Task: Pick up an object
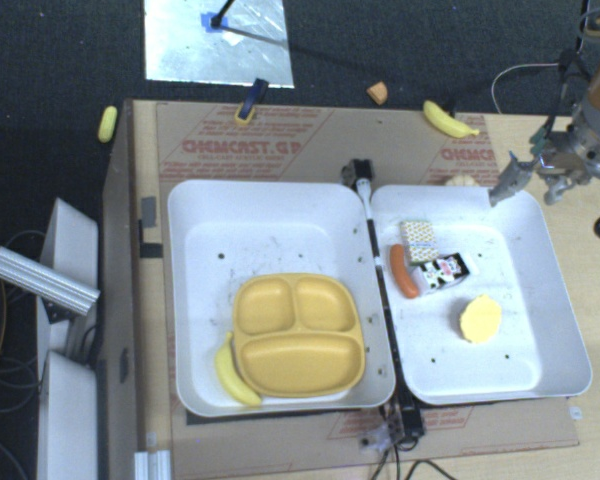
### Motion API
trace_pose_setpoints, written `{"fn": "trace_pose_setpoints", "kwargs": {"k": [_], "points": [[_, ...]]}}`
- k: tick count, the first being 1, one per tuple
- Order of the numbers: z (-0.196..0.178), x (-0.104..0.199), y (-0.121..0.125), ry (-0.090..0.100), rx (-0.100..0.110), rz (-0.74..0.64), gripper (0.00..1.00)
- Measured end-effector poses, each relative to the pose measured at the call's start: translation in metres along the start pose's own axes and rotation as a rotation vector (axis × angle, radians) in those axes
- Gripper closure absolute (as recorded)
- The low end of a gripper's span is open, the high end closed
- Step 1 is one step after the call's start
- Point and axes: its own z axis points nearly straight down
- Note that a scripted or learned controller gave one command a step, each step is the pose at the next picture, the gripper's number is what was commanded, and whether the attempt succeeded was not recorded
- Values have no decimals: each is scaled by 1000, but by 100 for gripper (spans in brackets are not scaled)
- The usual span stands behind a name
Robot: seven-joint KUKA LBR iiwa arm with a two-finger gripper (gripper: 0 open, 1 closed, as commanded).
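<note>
The right bin [540,348] contains four small objects, and any of them can serve for the task. A yellow round piece [480,319] lies alone near the middle of the bin floor, a little toward the near side. It looks like a light toy food of plastic, stiff and smooth, so it may slip if the fingers close on its curved edge; a hold across its width from above seems the safest. Because nothing touches it, it is probably the easiest to take.

Further back, close to the wall between the bins, lie three things packed together: a small checkered block [417,236], a black-and-white packet [443,270] just in front of it, and an orange sausage-shaped piece [404,271] at their left side. They seem to be light too, but they touch or almost touch, so a grasp there risks to push the neighbours.

The gripper [533,176] hangs at the far right corner of the right bin, above its rim. Its two fingers stand apart with nothing between them. The yellow round piece is well apart from it, toward the near side and to the left in the view; the cluster lies left of it, somewhat nearer.

The left bin [195,268] holds a yellow divided plate [298,333] and a banana [232,373] touching its near left edge.
</note>
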Motion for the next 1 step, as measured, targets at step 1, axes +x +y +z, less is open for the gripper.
{"fn": "trace_pose_setpoints", "kwargs": {"k": [1], "points": [[132, 19, -17, 2, 3, 2, 0]]}}
